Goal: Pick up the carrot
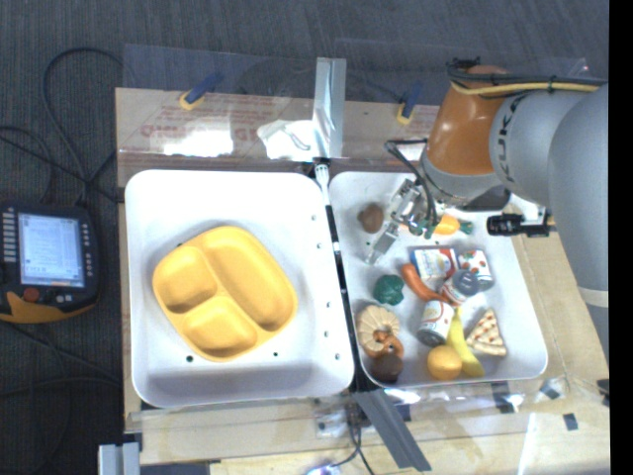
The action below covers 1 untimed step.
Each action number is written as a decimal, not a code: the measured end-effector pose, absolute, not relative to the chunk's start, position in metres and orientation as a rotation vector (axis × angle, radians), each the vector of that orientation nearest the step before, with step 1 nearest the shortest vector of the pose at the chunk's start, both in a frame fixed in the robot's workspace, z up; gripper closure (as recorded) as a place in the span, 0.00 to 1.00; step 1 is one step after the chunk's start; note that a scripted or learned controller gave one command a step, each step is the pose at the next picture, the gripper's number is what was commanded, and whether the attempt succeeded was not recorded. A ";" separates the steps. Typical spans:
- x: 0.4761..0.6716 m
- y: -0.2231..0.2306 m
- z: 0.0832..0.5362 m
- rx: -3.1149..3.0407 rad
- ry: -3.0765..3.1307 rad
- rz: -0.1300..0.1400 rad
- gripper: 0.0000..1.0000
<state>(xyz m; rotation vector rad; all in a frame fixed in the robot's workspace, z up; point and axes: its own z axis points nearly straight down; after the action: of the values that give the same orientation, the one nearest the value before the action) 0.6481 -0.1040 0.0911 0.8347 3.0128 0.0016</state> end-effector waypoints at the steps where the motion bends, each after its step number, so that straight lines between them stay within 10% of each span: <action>1: 0.581 -0.138 0.092 0.951 2.984 0.001 0.00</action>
<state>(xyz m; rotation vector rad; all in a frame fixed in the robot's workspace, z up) 0.5813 -0.1385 0.0920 0.9506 2.9835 0.0014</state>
